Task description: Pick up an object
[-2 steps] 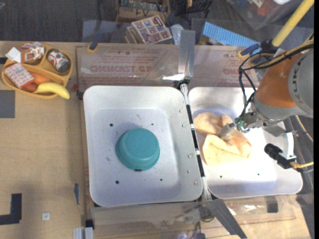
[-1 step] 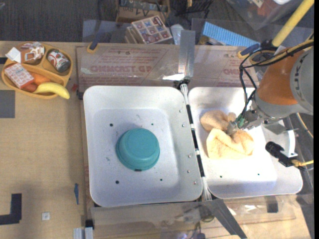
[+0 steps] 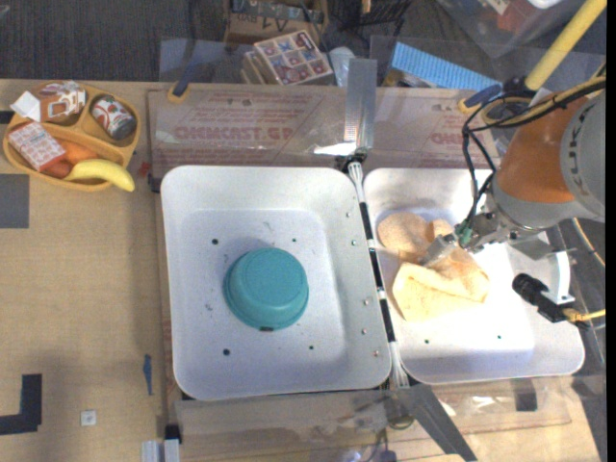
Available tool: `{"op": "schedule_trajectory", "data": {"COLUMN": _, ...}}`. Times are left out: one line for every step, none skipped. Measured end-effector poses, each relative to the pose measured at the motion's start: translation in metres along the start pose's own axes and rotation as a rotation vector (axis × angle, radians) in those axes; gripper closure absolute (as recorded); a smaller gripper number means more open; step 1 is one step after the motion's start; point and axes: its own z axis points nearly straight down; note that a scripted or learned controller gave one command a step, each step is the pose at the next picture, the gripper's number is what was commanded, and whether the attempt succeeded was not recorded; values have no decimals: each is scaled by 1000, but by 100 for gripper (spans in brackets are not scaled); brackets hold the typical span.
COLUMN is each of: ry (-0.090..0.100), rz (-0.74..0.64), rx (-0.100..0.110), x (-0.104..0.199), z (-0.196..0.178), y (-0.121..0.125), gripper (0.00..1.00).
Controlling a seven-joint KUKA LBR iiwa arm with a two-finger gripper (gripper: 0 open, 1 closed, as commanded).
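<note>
In the right bin (image 3: 500, 349) lie a round tan bread-like piece (image 3: 402, 231), a yellow wedge like a cheese slice (image 3: 423, 295) and a small orange-tan piece (image 3: 469, 271). My gripper (image 3: 450, 245) reaches in from the right and sits low over these, its tip between the round piece and the orange-tan piece. A teal bowl (image 3: 268, 288) rests upside down in the middle of the left bin (image 3: 192, 210).
A yellow tray (image 3: 27, 165) with a banana (image 3: 102, 171) and toy food stands at the far left of the bench. Black cables (image 3: 478, 152) hang by the arm above the right bin. A metal divider (image 3: 361, 114) stands behind the bins.
</note>
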Motion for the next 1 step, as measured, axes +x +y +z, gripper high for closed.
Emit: {"op": "schedule_trajectory", "data": {"ry": 0, "rz": 182, "rx": 8, "x": -65, "z": -39, "y": 8, "gripper": 0}}
